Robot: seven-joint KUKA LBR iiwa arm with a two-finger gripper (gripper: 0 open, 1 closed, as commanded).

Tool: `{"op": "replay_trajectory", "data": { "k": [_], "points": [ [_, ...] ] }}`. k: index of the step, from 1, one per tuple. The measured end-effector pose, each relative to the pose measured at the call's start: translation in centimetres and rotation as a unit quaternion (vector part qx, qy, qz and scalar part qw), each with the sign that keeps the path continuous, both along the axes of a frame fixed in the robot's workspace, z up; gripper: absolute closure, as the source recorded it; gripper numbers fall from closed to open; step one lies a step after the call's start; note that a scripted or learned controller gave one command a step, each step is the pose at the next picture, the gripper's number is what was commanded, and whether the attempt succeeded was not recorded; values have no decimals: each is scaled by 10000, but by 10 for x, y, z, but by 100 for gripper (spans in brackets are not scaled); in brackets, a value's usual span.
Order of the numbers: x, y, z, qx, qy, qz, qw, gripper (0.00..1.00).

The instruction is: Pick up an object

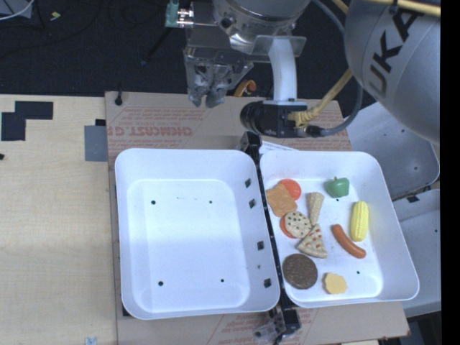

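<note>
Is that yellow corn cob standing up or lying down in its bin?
Lying down. The corn cob rests flat on the floor of the right bin, beside the sausage.

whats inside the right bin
The right bin holds toy food: a corn cob, sausage, green pepper, brown cookie, pizza slice. Overlapping pieces hide parts beneath.

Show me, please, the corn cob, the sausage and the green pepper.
corn cob (359,221), camera view, middle of the cob.
sausage (348,241), camera view, middle of its length.
green pepper (336,187), camera view, its body.
</note>
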State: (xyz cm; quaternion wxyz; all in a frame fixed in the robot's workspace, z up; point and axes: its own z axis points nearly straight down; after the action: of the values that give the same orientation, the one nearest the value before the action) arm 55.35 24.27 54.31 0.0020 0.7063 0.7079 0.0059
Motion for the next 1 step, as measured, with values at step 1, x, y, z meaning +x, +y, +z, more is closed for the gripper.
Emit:
{"op": "replay_trajectory", "data": {
  "k": [1],
  "points": [
    [0,2,-10,-39,78,11,10000,0]
  ]
}}
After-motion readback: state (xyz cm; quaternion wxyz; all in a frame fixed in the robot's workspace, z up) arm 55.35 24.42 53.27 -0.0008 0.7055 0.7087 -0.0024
